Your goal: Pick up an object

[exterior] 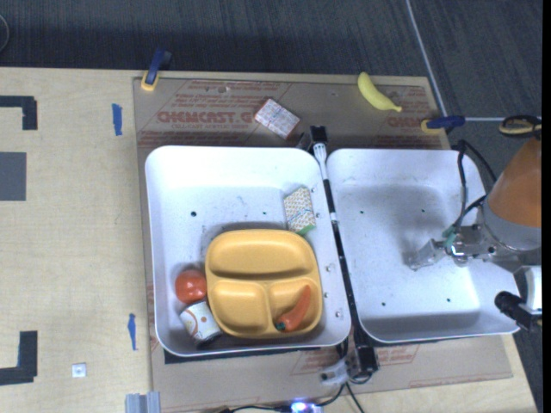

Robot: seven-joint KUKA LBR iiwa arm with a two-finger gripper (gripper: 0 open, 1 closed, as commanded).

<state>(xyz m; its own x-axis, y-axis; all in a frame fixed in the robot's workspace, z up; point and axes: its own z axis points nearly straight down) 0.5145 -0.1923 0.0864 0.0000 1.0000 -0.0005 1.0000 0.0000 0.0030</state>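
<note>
The arm [521, 192] comes in from the right edge of the frame, its orange band at the middle right and its wrist angled down and leftward into the right bin [379, 308]. The tool [422, 255] sits low over the middle right of that bin, just above or on the white floor; whether it is spread or pressed together cannot be told, and nothing is seen in it.

The things to pick lie in the left bin [172, 179]. A yellow divided plate [258, 278] fills its lower middle, with an orange carrot-like piece [295, 311] in the plate's lower right compartment. A red tomato [190, 284] touches the plate's left edge, a small white can [199, 321] just below it. A patterned packet [299, 207] lies above the plate. On the desk [69, 231], a banana [377, 93] sits at upper right and a small box [275, 117] above the left bin.
</note>
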